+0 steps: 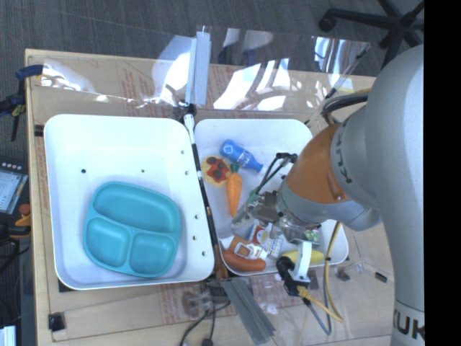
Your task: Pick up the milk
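Milk carton was down in the right bin, near its front edge, lying right against a hot dog, white with a red label as far as I could make out. The gripper sat low just above it, but honestly couldn't tell how its tips stood. Carrot, pizza slice and a blue bottle were farther back. Left bin had a teal divided tray in it.

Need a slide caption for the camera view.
Arm reaches over the right bin of toy food; teal tray sits in the left bin.
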